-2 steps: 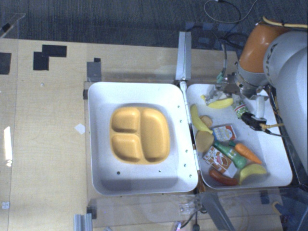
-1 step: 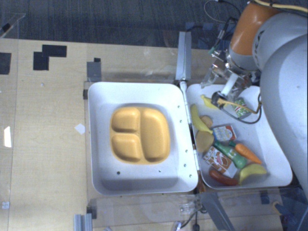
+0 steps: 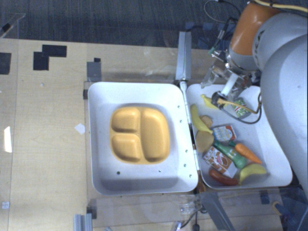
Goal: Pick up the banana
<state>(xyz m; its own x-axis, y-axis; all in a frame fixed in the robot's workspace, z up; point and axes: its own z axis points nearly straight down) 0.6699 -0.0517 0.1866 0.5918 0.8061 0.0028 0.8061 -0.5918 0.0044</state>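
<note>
Against the left wall of the right bin (image 3: 269, 165) I see the banana (image 3: 197, 118), lying lengthwise beside the divider with its near end by a brown lump (image 3: 204, 138). My gripper (image 3: 217, 86) hangs over the bin's far end, up and to the right of the banana and apart from it. From this angle I cannot tell whether it is released or clenched. A carrot (image 3: 248, 152) and a green bottle (image 3: 226, 148) lie nearer me. The left bin (image 3: 96, 129) holds a yellow tray (image 3: 140, 134).
</note>
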